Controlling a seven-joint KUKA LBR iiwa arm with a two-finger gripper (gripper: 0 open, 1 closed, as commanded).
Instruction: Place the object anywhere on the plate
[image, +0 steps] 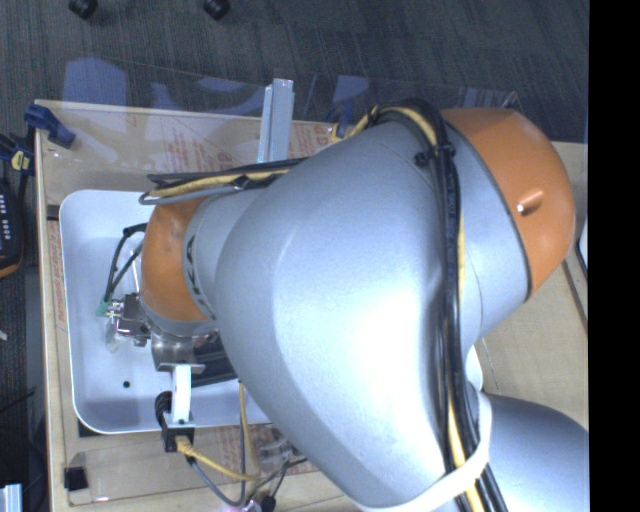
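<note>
My grey arm (350, 320) with its orange band (165, 265) reaches across from the right and covers most of the bench. My gripper (122, 322) hangs low over the left white bin (85, 230), near the middle of its left half, showing as a small metal part with a green bit beside it. The wrist blocks the space under the gripper, so I cannot tell whether it holds anything. The arm hides the right side of this bin and everything further right.
A small dark spot (127, 383) sits on the bin floor just in front of the gripper. A clear plastic wall (180, 140) and a metal post (277, 120) stand behind the bin. Bare wooden bench (560, 330) shows at the right.
</note>
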